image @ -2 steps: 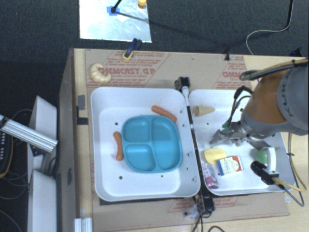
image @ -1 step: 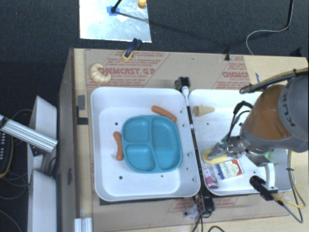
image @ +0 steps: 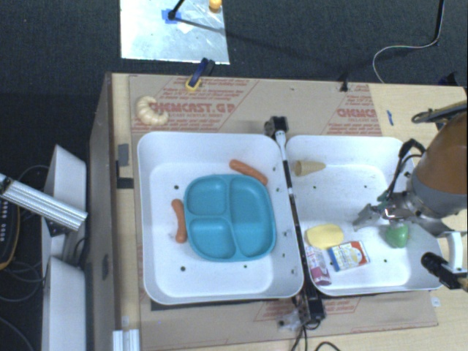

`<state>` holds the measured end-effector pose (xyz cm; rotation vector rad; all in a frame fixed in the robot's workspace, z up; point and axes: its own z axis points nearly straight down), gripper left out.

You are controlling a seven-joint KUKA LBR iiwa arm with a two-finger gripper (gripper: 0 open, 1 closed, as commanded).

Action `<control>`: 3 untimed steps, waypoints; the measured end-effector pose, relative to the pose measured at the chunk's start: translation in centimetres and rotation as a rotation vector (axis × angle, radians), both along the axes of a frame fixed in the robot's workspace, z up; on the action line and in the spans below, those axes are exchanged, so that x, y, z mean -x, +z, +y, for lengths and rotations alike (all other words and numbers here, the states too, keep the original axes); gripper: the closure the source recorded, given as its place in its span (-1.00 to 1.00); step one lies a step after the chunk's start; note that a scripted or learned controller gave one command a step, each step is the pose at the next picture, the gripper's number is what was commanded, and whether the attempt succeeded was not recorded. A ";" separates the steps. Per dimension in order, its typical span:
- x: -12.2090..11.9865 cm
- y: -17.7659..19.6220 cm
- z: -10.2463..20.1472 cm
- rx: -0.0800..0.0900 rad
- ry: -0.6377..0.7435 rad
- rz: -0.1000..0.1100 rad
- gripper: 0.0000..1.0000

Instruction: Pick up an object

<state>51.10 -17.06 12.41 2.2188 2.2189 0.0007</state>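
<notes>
Apparently the target is the green ball (image: 397,235) in the right bin (image: 351,152), since the jaws (image: 391,216) hover just above it, touching or nearly so. Whether they are open or closed cannot be told. Near the ball lie a yellow lump (image: 324,235) and a packet (image: 346,256). A blue tray (image: 228,218) fills the left bin (image: 157,196).

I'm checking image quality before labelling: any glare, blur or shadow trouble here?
Camera view: glare washes out the foil sheet on the floor; the white bins are bright but readable; the gripper and green object look soft; shadows are faint.
</notes>
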 end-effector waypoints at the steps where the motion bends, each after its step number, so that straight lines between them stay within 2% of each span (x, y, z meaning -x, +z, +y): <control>1: -6.3 -3.1 7.7 -0.004 0.004 0.002 -1.00; 2: 2.3 -3.8 7.3 -0.002 0.001 -0.002 -1.00; 3: -5.4 -2.8 -2.0 0.000 0.001 0.000 -1.00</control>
